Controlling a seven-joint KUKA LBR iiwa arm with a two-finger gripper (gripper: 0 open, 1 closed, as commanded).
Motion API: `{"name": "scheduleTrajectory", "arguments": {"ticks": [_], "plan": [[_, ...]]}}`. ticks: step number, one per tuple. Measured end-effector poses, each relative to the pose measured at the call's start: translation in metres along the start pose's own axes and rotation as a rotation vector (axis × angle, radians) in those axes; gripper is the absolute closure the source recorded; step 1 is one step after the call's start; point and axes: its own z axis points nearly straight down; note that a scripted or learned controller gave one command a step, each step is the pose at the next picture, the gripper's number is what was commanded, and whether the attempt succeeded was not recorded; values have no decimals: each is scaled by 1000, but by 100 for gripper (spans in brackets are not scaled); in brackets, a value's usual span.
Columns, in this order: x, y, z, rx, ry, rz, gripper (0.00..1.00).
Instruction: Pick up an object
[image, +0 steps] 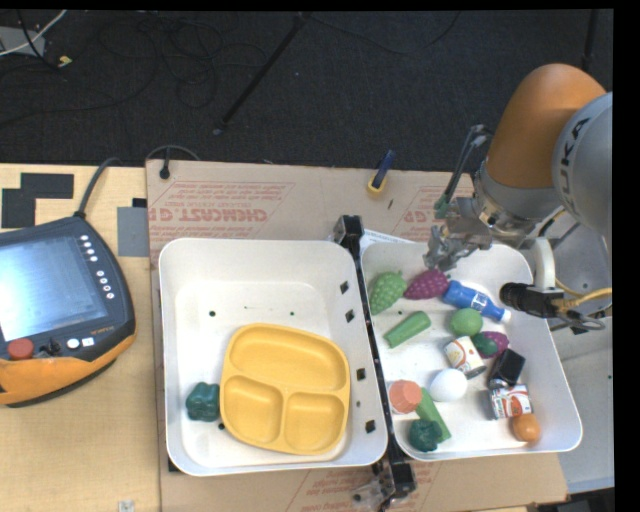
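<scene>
My gripper (441, 256) hangs over the back of the right bin (545, 275), below the arm's orange band. Its tip stands just above and behind a purple bunch of grapes (427, 285), and I cannot tell whether they touch. Beside the grapes lie a green bumpy fruit (386, 291) to the left and a blue bottle (472, 297) to the right. In front of them are a green cylinder (407, 328), a green ball (464, 322), a white egg (448, 384) and a small can (461, 353).
The left bin (200, 270) holds a yellow divided plate (285, 388) and a dark green broccoli piece (203, 401). Several more toys crowd the right bin's front, among them an orange (524, 428) and a black box (508, 366). A control pendant (55, 300) lies far left.
</scene>
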Motion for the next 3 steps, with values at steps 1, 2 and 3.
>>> {"name": "scheduleTrajectory", "arguments": {"ticks": [1,2,3], "plan": [[49,-57,-48,0,1,-3,100],[59,-114,-127,-6,0,-1,100],[144,-155,-213,-9,2,-10,100]]}}
